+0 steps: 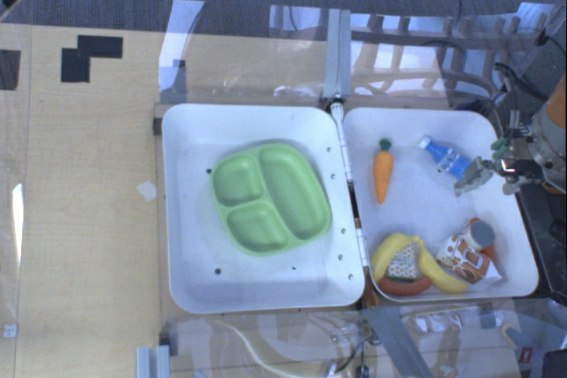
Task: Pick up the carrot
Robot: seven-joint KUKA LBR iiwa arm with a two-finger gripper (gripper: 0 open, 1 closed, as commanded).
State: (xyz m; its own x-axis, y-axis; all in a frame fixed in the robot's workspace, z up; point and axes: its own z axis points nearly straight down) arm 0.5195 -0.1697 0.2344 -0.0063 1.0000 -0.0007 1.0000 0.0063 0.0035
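Approach step: carrot (382, 172) lying near right bin's (416, 124) left wall, untouched. Gripper (478, 175) by the right edge, jaws' state impossible to tell. Next: travel leftward over carrot, descend.

Two bins side by side on table (89, 217): divided plate (270, 197) in left bin (190, 279); carrot (382, 172), bottle (445, 157), banana (425, 261) and carton (469, 254) in right bin (523, 274).
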